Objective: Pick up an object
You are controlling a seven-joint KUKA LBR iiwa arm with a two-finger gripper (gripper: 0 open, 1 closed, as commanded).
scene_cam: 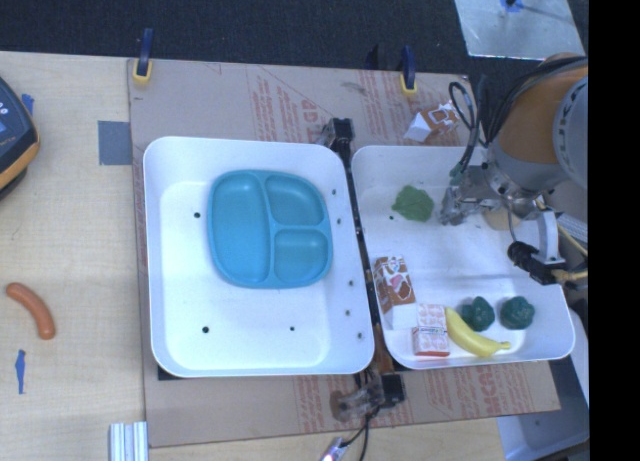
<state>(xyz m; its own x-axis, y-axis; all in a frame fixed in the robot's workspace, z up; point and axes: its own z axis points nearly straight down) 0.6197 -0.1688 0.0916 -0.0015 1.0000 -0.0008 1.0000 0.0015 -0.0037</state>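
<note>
2 shallow white bins sit side by side on the worktop [70, 239], and the layout reads as a source and a destination: the left bin [170, 259] carries just a blue divided plate [269, 228], while the right bin [440, 279] holds the loose things a pick could aim at. Those are a light green leafy piece [412, 202] near the bin's far side, a brown packet [394, 282] against the wall shared with the left bin, a small red and white box [431, 330], a yellow banana [474, 335] touching the box's side, and 2 dark green lumps [479, 314] [517, 312] just beyond the banana. The arm reaches in from the right with its gripper [458, 199] low over the far part of the right bin, just beside the leafy piece, which makes that piece the likely target. Whether the gripper is spread or pressed together I cannot tell at this angle, and nothing is seen pinched in it. An orange sausage [31, 310] lies on the worktop well apart from both bins, probably out of play.
</note>
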